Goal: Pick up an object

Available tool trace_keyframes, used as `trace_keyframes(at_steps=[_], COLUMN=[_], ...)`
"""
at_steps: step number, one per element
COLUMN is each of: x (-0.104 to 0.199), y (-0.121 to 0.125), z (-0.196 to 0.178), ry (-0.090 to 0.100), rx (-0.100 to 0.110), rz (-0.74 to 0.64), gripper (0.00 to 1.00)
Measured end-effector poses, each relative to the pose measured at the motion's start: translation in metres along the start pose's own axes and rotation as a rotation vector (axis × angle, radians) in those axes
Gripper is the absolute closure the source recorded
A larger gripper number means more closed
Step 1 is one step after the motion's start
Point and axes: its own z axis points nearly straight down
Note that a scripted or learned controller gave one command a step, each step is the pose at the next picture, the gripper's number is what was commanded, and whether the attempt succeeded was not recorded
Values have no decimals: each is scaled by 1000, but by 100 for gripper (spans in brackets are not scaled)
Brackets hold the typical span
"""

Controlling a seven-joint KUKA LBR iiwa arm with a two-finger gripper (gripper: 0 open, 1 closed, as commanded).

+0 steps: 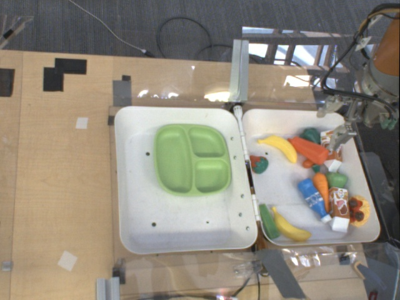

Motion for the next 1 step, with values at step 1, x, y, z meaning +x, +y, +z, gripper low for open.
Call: trace_keyframes(at_steps=[1], x=[-24], y=[28], z=[103], ry=[8], rx=[-4], rz=[-106], gripper=[0])
